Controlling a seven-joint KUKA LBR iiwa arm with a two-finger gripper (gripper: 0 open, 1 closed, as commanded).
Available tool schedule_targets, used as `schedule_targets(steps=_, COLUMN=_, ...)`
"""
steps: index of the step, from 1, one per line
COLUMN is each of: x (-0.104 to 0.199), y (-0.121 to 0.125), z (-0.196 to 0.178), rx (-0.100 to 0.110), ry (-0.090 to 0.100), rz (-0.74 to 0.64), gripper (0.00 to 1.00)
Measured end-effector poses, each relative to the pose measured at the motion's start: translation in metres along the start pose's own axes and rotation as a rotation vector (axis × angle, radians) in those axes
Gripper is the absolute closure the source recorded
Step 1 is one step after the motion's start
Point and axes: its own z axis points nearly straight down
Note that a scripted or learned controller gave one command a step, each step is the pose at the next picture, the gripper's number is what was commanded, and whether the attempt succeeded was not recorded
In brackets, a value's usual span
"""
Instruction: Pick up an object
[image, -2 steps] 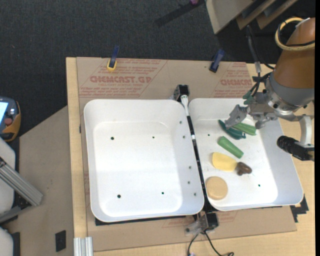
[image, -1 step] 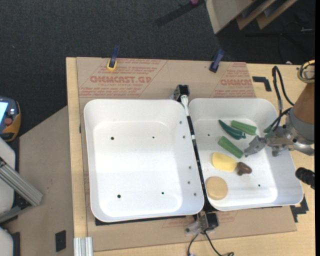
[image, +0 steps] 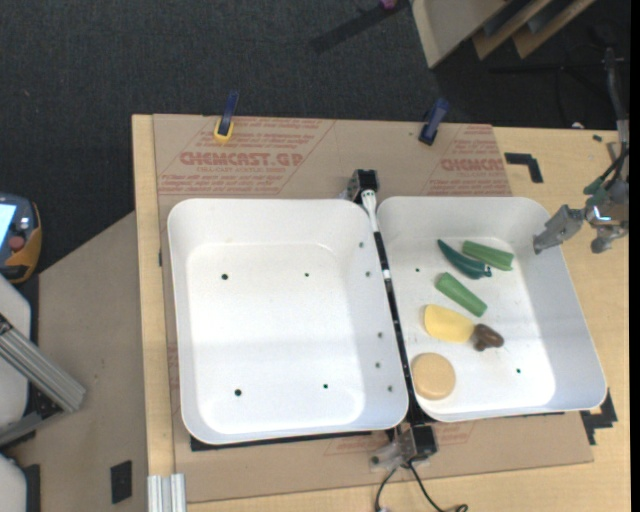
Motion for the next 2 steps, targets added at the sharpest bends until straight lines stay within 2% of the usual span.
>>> schedule_targets(steps=1, x=-0.0186, y=0.0438, z=-0.1503, rx=-0.009, ry=-0.003, rz=-0.002, gripper=0.0)
schedule_targets(steps=2, x=-0.0174, y=0.0422, z=-0.1509, rx=0.006, ry=0.001, rz=-0.001, gripper=1.0)
